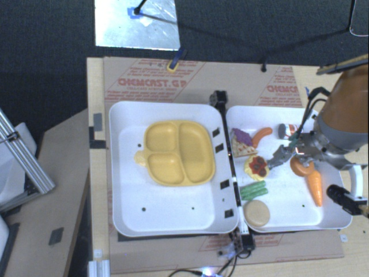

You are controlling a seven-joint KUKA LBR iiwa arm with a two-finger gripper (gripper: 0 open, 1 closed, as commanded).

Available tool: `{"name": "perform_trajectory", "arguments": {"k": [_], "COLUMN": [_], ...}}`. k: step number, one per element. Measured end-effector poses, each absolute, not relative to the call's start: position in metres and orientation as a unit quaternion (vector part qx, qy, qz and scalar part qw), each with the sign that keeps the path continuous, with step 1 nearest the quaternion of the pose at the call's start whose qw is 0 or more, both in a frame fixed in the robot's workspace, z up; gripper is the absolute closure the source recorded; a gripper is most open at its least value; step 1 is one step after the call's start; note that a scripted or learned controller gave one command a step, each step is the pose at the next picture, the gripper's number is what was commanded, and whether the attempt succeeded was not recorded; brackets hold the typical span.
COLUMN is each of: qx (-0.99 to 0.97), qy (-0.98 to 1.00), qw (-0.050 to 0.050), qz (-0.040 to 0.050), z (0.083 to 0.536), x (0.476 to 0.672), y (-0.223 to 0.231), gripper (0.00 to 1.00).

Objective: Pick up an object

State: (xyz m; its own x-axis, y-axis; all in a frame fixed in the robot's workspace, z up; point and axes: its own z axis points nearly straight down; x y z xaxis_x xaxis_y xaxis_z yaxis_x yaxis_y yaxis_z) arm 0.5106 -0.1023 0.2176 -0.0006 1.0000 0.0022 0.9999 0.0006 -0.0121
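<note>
two shallow white bins sit side by side on the bench. the left white bin holds a yellow plastic plate with three compartments, lying a little toward eleven o'clock of the bin's middle. the right white bin holds the toy food: a purple bunch of grapes at about ten o'clock, with a tan wedge like a sandwich slice touching it just below; an orange-red sausage toward twelve; a small yellow pizza with a red topping near the centre; a green pea pod toward seven; a round beige bun in the seven o'clock corner; an orange carrot toward four, and a round orange piece just above it

the grey arm with the orange band reaches in from three o'clock. its two-finger gripper hangs low over the bin's middle, the dark tips just at two o'clock of the pizza — whether they are spread or pressed together i cannot tell, and nothing is seen between them
</note>
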Motion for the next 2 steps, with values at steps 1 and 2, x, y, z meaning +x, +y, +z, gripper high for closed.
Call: {"name": "perform_trajectory", "arguments": {"k": [1, 2], "qx": [-0.706, -0.707], "qy": [-0.708, -0.708], "qw": [0.000, 0.002], "qz": [-0.0004, 0.0012], "z": [0.224, 0.161], "x": [0.513, 0.514], "y": [-0.102, -0.102], "gripper": [0.00, 0.00]}}
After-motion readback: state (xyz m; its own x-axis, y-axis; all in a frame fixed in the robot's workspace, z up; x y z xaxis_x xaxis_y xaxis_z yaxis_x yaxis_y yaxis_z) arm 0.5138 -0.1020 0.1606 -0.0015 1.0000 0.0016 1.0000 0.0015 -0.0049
